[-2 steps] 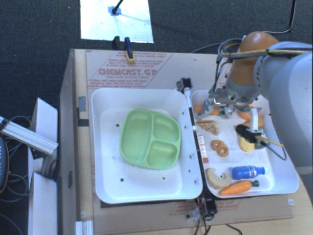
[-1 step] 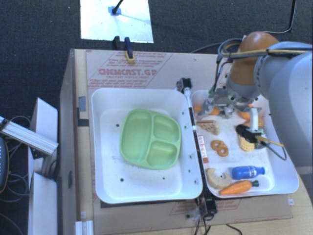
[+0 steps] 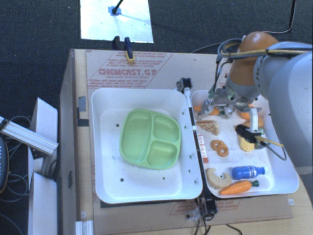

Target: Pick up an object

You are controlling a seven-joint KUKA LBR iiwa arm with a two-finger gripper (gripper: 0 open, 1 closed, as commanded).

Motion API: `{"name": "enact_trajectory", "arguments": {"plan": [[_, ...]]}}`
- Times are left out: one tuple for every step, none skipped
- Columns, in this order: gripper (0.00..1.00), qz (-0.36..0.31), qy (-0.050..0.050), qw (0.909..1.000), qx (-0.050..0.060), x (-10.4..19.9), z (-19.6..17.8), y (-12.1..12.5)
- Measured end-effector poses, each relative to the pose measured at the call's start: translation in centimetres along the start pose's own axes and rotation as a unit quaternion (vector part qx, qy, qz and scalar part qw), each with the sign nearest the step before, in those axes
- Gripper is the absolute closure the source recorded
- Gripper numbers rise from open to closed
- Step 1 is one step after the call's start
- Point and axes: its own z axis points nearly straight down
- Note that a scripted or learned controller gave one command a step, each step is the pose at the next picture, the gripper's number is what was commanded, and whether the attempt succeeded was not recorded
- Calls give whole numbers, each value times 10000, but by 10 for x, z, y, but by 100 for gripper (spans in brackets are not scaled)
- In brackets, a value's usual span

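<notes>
Sandwich wedge looks like the target

Arm [image 3: 274, 67] hangs over the right bin's [image 3: 288, 180] far-left corner. Gripper [image 3: 217, 109] sits low just above the sandwich wedge [image 3: 209, 127], probably empty, can't tell how wide. Approach step; next it needs to descend and close.

Toy foods lie scattered across the right-hand white bin [image 3: 283, 182]: an orange carrot [image 3: 238, 187] along the near wall, a small blue bottle [image 3: 247, 172] on its side just behind it, a bitten tan cookie [image 3: 217, 178] to their left, a brown pretzel [image 3: 219, 147] mid-bin, a sandwich wedge [image 3: 209, 127] farther back, and a yellow corn piece [image 3: 247, 143].
</notes>
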Motion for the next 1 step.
{"name": "enact_trajectory", "arguments": {"plan": [[0, 3, -10, 10000, -1, 1, 0, 0]]}}
